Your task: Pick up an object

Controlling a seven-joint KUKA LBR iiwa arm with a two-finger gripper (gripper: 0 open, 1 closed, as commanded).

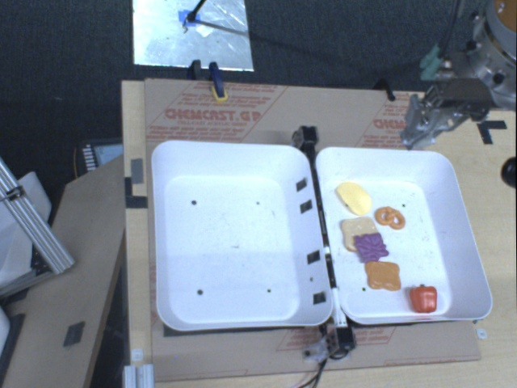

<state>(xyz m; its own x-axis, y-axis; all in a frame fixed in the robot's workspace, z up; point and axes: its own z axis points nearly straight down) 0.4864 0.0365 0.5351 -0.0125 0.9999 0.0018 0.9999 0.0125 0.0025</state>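
The right bin (463, 217) holds several small toy foods. A pale yellow piece (353, 197) lies at its upper left, and an orange pretzel (389, 217) sits just right of it. Below them lie a tan slice (353, 230), a purple bunch (371, 246) partly on that slice, an orange-brown piece (382, 276) and a red piece (423, 298) near the front rim. My gripper (423, 129) hangs above the bin's far right corner, beyond the back rim. It is open with nothing between its fingers.
The left bin (161, 233) sits beside the right one, joined by a black hinge strip (315, 217). Both rest on a cardboard sheet (242, 111). A shiny metal plate (192, 21) lies at the back, and an aluminium rail (28, 217) stands at the left.
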